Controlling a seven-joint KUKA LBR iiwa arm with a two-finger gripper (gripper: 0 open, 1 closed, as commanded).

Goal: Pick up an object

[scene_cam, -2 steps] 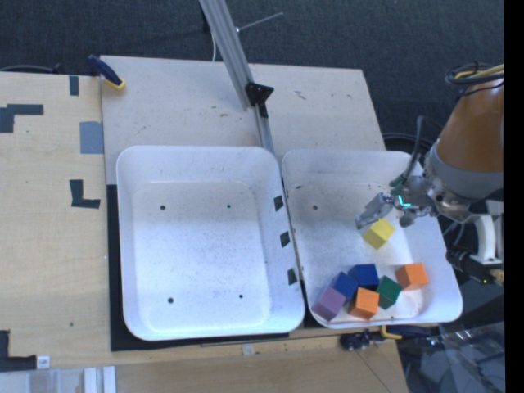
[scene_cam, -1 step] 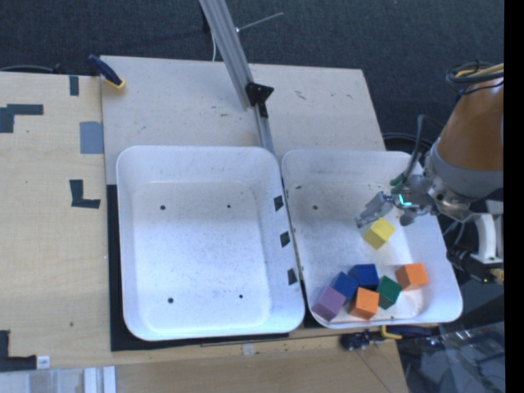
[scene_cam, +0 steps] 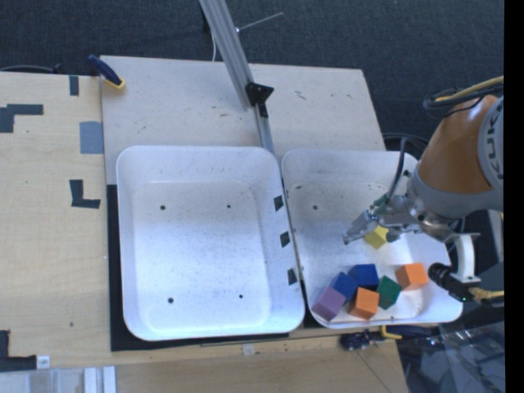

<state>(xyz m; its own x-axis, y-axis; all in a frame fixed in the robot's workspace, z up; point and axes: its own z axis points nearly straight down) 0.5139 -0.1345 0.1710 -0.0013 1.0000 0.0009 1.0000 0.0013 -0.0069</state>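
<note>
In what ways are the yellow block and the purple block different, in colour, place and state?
The yellow block sits at the gripper tips, apart from the other blocks; the purple block lies in the cluster near the right bin's front corner, touching a blue block. The yellow block appears smaller than the purple one. Both are cube-like and in the same bin.

White bins, yellow block, blue, orange, green and purple blocks
</note>
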